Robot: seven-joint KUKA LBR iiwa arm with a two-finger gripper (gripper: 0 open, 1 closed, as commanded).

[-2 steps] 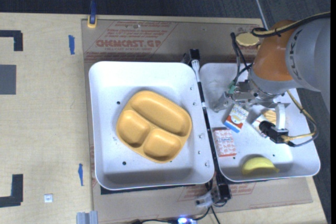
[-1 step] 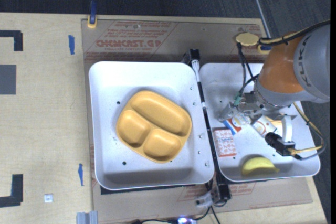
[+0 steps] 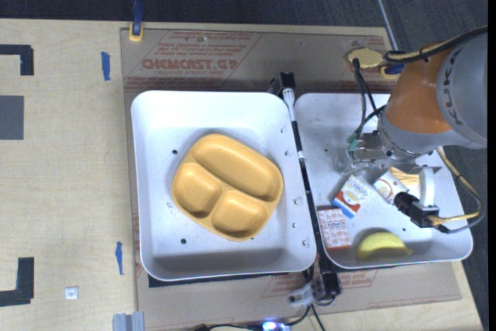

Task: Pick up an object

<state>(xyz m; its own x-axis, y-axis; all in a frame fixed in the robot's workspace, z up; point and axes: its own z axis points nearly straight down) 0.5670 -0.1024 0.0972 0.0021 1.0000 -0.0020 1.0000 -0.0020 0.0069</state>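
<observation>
Small white carton with a red-and-blue label [image 3: 353, 194] lies just below the pincer [image 3: 364, 157] in the right white bin [image 3: 457, 244], tilted, within reach. Whether the pincer is wide or narrow cannot be told. Further below lie a flat red-printed packet [image 3: 333, 227] and a yellow banana-shaped piece [image 3: 381, 244]. Well left, the left white bin [image 3: 155, 120] holds a yellow three-compartment plastic tray [image 3: 226, 185].

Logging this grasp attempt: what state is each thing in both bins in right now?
Yellow divided tray: lying tilted, compartments downward, in the left bin.
Banana: lying in the right bin, untouched.
Small red-and-white carton: lying flat beside the pincer.
Flat red-printed packet: lying flat.
</observation>
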